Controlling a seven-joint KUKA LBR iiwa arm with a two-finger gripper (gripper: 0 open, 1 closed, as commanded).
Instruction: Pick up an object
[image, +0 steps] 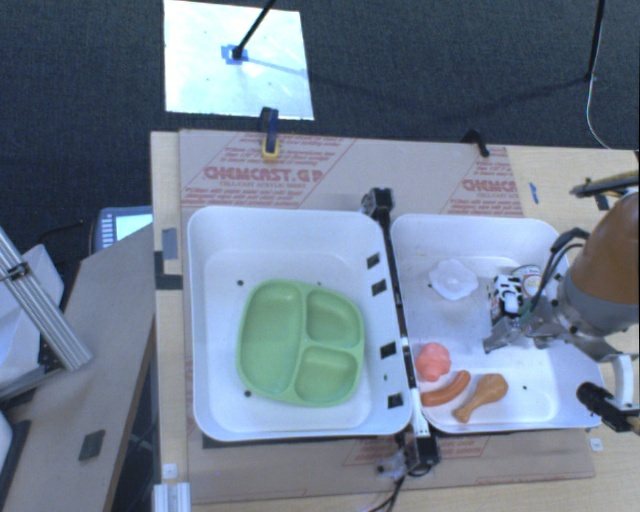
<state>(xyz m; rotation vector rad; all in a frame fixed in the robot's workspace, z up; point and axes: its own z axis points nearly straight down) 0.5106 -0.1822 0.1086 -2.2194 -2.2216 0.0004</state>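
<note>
Closest to the camera, along the front edge of the right bin (540, 232), there's a little toy food lineup: a tan drumstick (481, 395) lying at a slant, an orange-red hot dog (445, 388) just beside it on its left, and a pinkish round thing (433, 360) (peach maybe? can't really tell) right above the hot dog, close to the divider between the bins.

Over in the left bin (215, 300) sits a light green divided plate (300, 342), three compartments, lying flat more or less in the middle of the bin.

A bit further back in the right bin, the tool (508, 322) is down low over the bin floor on the right side, above and right of the drumstick, not touching any of the food as far as I can see. Honestly I can't tell how its jaws stand, it's a grey blur from this angle, and I see nothing held in it. The arm (605, 275) comes in from the right with that orange band.

Behind the tool there's a whitish translucent lid-like thing (454, 279) lying on the bin floor, well apart from the food.

Both bins sit on a cardboard sheet (330, 165) with red printing on the counter (165, 180), and at the far end a shiny square plate (237, 60) lies on the dark floor.
</note>
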